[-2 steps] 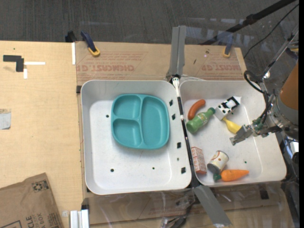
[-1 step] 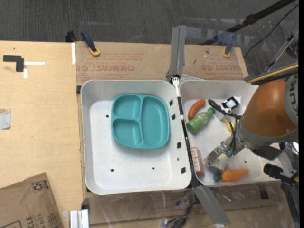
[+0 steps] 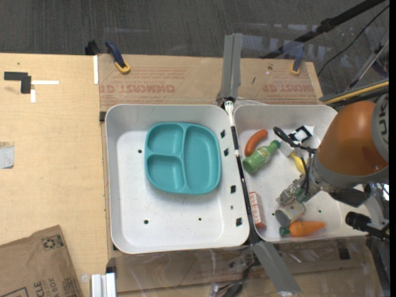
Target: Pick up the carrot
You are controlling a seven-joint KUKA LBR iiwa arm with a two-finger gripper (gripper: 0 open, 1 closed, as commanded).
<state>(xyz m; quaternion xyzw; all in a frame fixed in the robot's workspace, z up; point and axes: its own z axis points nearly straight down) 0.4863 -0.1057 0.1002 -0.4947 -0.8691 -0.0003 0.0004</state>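
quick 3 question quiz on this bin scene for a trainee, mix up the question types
1. True or false: the carrot lies in the same bin as the teal tray.
2. Which lies nearest the gripper? A) the green bottle B) the carrot C) the teal tray
3. How many compartments does the teal tray have?

Key: 1 false, it lies in the right bin, the tray in the left bin. 2 B. 3 three.

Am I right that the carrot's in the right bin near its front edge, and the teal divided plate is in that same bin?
Not quite. The carrot is in the right bin near its front edge, but the teal divided plate lies in the left bin, as the camera view shows.
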